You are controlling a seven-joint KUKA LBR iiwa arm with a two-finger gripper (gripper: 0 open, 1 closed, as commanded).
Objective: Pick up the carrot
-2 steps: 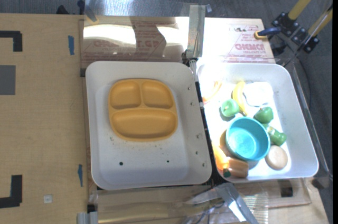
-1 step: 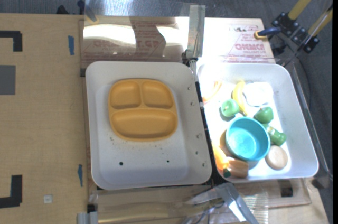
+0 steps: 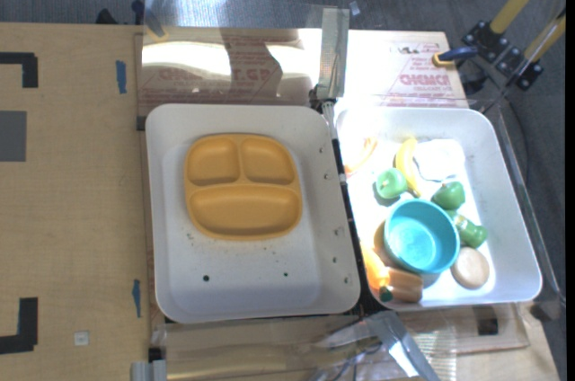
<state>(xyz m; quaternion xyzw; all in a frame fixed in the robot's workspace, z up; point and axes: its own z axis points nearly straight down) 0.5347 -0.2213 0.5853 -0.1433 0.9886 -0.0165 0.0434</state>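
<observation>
The table [image 3: 63, 190] on the far left is brown cardboard with blue tape marks. Next comes the left bin [image 3: 171, 280], which holds a yellow divided plate [image 3: 243, 186] lying flat near its middle, with a few dark specks on the white floor below it.

The right bin [image 3: 514, 190] is crowded. The carrot [image 3: 373, 267] lies in its near left corner, tight along the left wall, an orange piece with a green end pointing to the near rim. A blue bowl [image 3: 420, 235] sits upright just beside it and seems to overlap its upper part. A brownish-orange piece [image 3: 406, 283] lies against the carrot on the right, under the bowl's near edge.

Further back are a thin orange curl [image 3: 359, 155], a green fruit [image 3: 390, 183], a banana [image 3: 407, 163] and a white lump [image 3: 438, 159]. Right of the bowl lie two more green pieces [image 3: 447, 193] [image 3: 471, 232] and a beige egg [image 3: 470, 267].

Whether the claw is spread or pressed together cannot be told.
</observation>
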